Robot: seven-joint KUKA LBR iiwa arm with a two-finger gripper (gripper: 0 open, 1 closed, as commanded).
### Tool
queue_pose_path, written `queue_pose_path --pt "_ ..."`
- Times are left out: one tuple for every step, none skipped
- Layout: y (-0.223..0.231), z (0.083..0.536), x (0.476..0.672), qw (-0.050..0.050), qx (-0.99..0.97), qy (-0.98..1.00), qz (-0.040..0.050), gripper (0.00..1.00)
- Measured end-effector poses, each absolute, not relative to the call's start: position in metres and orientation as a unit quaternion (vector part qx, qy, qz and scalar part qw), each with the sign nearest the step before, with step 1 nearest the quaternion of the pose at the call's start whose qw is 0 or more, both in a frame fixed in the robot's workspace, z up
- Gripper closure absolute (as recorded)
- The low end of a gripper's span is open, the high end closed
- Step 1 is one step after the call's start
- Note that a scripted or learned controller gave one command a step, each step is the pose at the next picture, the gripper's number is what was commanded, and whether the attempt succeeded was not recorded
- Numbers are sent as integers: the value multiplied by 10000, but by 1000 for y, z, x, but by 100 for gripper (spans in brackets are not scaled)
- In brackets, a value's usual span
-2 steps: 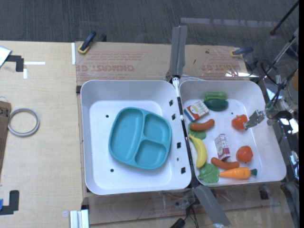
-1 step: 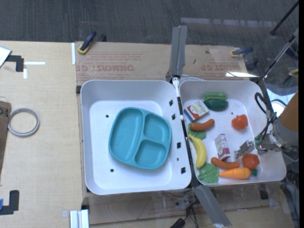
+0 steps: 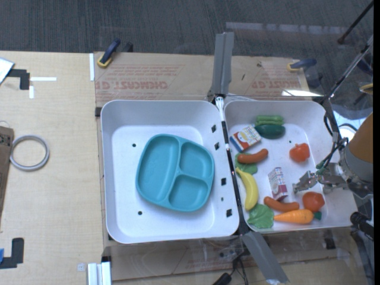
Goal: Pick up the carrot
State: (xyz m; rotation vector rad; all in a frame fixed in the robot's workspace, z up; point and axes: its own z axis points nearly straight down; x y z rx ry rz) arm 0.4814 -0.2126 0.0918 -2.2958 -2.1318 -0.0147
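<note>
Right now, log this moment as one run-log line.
task: pick up carrot | gripper above right bin, not holding anything | carrot lies at front, beside tomato

Dark grey carpet (image 3: pixel 178 10) spans the frame's top; a pale wooden benchtop (image 3: pixel 53 206) fills the left — cardboard (image 3: pixel 148 79) lies at upper centre.

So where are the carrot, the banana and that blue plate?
carrot (image 3: pixel 293 217): camera view, middle of its orange body.
banana (image 3: pixel 249 189): camera view, middle of the yellow curve.
blue plate (image 3: pixel 155 170): camera view, floor of its large left compartment.
</note>
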Motion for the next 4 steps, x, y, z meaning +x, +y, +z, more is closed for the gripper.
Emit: queue_pose_path --pt "-209 97 479 29 -7631 -6463 -21 0" --pt "-211 106 480 13 -7637 -6456 -12 100" --pt "-186 192 481 2 -7552 -6554 7 100" --pt "-162 166 555 4 -7460 -6660 13 100"
